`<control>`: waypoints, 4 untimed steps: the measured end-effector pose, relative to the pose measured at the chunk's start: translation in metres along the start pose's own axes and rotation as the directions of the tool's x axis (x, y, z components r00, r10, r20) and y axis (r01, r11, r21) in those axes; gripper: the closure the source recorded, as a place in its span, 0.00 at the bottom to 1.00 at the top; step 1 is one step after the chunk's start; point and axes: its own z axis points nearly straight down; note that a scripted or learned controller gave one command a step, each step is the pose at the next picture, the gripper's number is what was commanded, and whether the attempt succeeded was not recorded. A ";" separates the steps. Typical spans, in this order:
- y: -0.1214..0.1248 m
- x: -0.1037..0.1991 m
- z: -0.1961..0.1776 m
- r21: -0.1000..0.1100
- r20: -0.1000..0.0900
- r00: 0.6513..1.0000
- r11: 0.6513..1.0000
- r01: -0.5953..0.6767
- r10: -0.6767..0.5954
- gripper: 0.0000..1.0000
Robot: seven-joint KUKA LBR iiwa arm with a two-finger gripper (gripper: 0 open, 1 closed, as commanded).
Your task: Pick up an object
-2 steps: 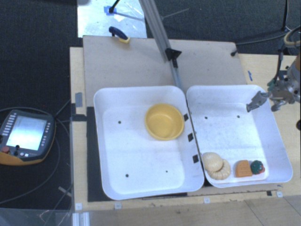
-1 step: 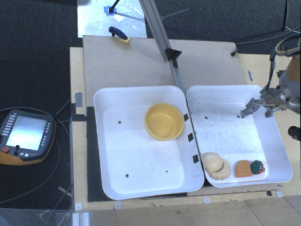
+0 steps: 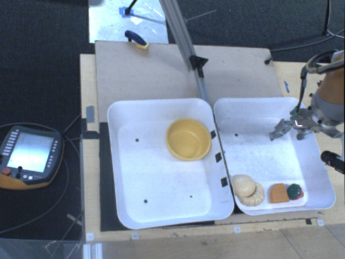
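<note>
Item 1, nearest edge: right bin (image 3: 259,155), 5 o'clock corner. I log a cream bun (image 3: 247,189) against the bin's inner wall, and just at its 3 o'clock an orange block (image 3: 278,193) touching a small green toy (image 3: 294,191). All three lie flat on the floor along the near wall.

Item 2: left bin (image 3: 145,193), butted against the right one. I see one yellow bowl (image 3: 188,138), upright, mouth up, toward the bin's 1 o'clock, close to the shared wall.

Item 3: gripper (image 3: 291,132), over the right bin's 2 o'clock area, well apart from the bun and the block. From my screen the two fingers look spread, one tip toward 9 o'clock, one toward 4 o'clock, with nothing between them. The arm (image 3: 330,96) enters from 3 o'clock.

Item 4, off the bench at 9 o'clock: a pendant (image 3: 29,156) with a lit screen, on the dark floor.

Item 5, far side: a bare board (image 3: 151,72) behind the bins, a metal pole (image 3: 178,26) slanting up toward 12 o'clock, and a blue-and-yellow clamp (image 3: 137,39) at the board's far edge.
</note>
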 end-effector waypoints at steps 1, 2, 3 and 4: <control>-0.001 0.000 0.052 0.001 0.000 1.000 1.000 0.000 0.000 0.00; 0.001 0.000 0.039 -0.005 0.001 1.000 1.000 0.000 0.000 1.00; 0.008 -0.003 -0.006 -0.007 0.002 1.000 1.000 0.000 0.000 1.00; 0.012 -0.001 -0.070 -0.009 0.002 1.000 1.000 0.001 -0.001 1.00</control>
